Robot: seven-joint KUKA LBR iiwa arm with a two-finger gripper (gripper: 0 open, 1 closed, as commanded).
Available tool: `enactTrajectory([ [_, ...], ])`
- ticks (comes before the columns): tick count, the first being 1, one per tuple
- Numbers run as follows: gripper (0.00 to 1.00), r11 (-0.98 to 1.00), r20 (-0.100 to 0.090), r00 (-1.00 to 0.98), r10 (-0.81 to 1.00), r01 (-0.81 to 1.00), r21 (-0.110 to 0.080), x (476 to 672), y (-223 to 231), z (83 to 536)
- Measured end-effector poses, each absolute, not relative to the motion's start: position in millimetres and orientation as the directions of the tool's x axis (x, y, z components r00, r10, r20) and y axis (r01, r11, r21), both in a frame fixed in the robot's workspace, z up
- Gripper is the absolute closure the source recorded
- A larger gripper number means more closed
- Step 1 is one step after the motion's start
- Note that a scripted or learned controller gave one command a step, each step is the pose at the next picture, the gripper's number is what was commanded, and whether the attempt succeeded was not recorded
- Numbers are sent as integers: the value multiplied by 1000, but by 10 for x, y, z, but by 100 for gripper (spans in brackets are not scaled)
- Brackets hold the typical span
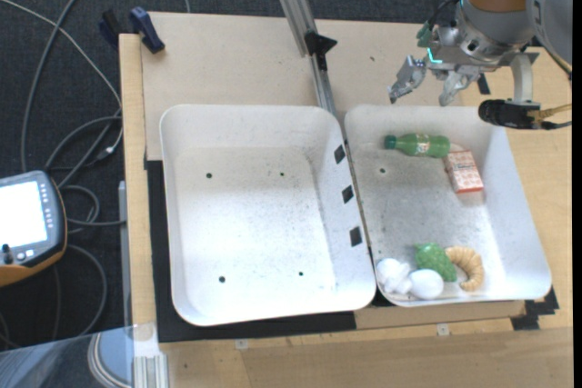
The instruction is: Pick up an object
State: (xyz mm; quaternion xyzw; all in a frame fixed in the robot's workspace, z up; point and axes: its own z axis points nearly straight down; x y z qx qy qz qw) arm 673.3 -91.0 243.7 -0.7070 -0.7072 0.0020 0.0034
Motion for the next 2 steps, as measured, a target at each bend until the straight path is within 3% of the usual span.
enactTrajectory([
  [1, 0, 1, 1, -1, 1000, 1000, -4, 6736, -911, 2462],
  [2, 0, 1, 2, -1, 1000, 1000, -9, 6720, -848, 1841],
])
